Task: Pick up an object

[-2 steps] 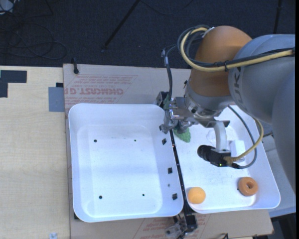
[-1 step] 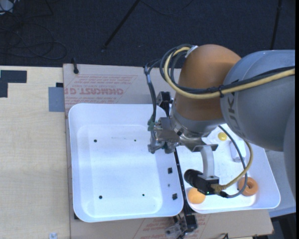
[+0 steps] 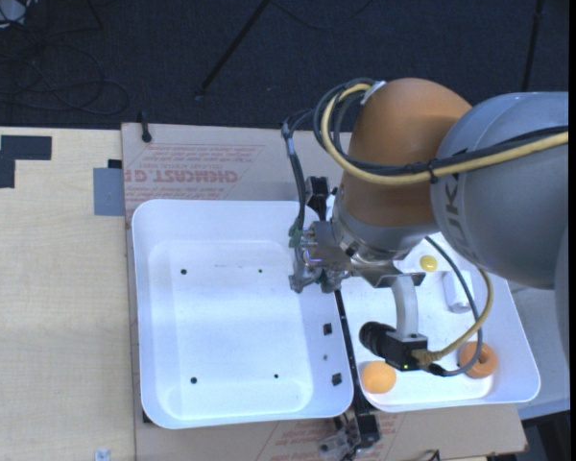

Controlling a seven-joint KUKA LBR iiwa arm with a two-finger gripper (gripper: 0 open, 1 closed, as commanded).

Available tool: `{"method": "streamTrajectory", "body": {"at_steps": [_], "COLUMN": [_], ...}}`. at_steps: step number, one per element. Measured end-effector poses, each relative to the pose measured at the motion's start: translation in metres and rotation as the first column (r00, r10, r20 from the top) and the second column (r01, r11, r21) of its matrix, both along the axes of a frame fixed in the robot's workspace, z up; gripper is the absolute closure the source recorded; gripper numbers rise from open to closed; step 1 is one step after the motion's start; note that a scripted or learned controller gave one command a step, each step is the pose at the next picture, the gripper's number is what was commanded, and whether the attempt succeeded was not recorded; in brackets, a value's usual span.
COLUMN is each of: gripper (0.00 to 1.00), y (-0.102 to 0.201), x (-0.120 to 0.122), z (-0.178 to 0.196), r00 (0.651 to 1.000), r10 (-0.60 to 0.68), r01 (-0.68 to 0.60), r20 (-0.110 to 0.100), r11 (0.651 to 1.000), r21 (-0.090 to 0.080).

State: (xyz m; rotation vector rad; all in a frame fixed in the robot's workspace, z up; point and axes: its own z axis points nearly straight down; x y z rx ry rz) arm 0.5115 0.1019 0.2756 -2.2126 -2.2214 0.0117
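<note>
Nearest me, an orange ball (image 3: 377,377) lay against the front wall of the right-hand bin (image 3: 518,392). A second orange ball (image 3: 479,360) sat near its corner, and a small yellow piece (image 3: 428,263) lay farther back. The gripper (image 3: 312,272) hung over the divide between the bins, and I could not tell whether it was open or closed. I judged this the approach, with nothing picked yet. Next it needed to shift over a ball and descend.

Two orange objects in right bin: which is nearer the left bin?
The orange object by the divider, in the front-left corner; the other orange object lies far to its right.
</note>
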Motion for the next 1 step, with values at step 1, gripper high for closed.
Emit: {"method": "streamTrajectory", "body": {"at_steps": [1], "gripper": [1.0], "y": [-0.0011], "x": [0.0], "z": [0.0089], "r00": [1.0], "r10": [0.003], "r01": [-0.003], "r20": [-0.005], "r11": [1.0], "r21": [-0.001]}}
